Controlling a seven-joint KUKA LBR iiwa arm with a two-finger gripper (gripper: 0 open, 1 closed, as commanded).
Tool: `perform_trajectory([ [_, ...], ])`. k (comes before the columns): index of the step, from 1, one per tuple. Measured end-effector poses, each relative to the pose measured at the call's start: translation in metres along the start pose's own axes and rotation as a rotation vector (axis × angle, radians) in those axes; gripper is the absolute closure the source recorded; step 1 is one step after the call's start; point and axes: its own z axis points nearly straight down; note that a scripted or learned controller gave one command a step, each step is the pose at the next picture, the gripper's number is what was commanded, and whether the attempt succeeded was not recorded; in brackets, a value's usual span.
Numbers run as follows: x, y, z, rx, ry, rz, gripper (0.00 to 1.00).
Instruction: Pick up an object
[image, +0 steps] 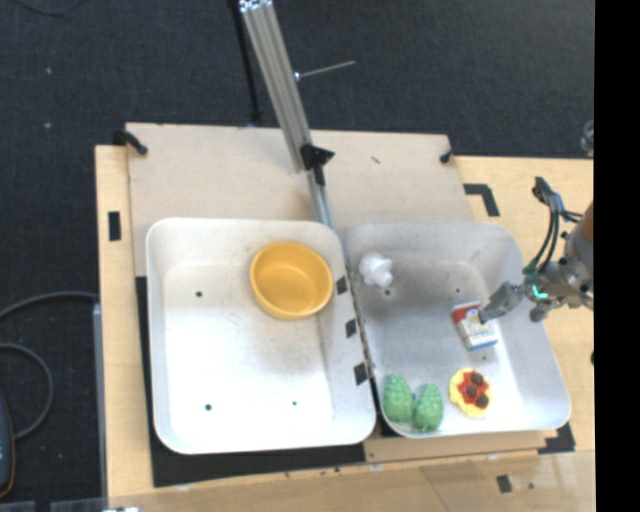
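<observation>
My gripper hangs over the right side of the right bin, open, with nothing between its fingers. One finger reaches left and ends just above and right of a small red, white and blue box lying in that bin. Also in the right bin are a white crumpled object at the upper left, two green knobbly pieces at the front, and a yellow and red toy beside them. A yellow bowl stands upright in the left bin.
A slanted metal pole runs from the top of the view down to the gap between the bins. Cables hang at the arm's wrist near the right edge. The bins rest on a wooden bench.
</observation>
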Motion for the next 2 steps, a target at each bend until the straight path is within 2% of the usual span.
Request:
perform_trajectory([
  [1,0.001,0.005,0.061,0.006,-0.001,0.003,0.0],
  [2,-0.001,0.005,0.107,0.0,-0.004,0.004,0.0],
])
